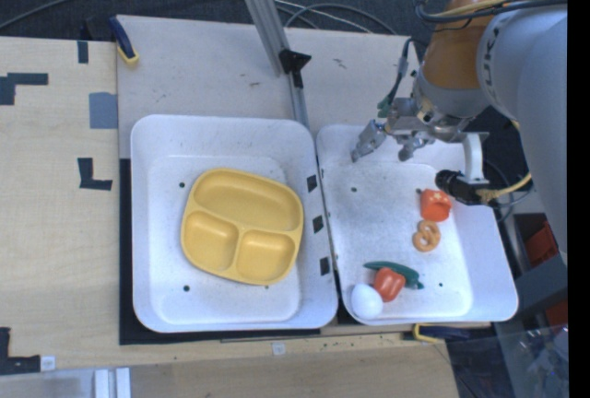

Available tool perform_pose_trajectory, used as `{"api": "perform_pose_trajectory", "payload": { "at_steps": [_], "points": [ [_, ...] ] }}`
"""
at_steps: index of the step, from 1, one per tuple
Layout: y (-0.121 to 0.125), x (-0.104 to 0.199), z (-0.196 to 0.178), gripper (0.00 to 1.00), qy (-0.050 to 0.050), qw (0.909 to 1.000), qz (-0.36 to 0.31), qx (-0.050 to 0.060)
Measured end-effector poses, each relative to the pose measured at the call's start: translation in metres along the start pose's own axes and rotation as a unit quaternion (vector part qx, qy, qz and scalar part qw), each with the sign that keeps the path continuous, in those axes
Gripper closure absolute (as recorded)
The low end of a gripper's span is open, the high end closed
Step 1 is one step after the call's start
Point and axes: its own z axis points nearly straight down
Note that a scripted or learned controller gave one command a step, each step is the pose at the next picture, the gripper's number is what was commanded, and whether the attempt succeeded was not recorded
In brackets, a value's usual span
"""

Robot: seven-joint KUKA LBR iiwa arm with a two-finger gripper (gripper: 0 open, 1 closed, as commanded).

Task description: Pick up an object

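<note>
1. Your gripper [385, 142] hangs over the far edge of the right bin [369, 203], fingers spread apart, nothing between them.
2. An orange pepper [435, 204] lies in that bin's right half, well apart from the gripper.
3. A pretzel-like ring [426, 237] sits just beside the pepper.

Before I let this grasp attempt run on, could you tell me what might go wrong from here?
1. The gripper hovers at the right bin's far end, away from every item, so closing here would likely catch nothing.
2. The white egg and the red pepper lie together in the near corner; the bin wall may block a grasp.
3. The orange ring lies flat and may slip.
</note>
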Motion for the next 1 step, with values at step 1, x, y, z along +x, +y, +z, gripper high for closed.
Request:
{"api": "perform_pose_trajectory", "payload": {
  "at_steps": [1],
  "points": [
    [-0.0009, -0.0041, 0.0640, 0.00, 0.000, 1.0000, 0.000, 0.001]
  ]
}}
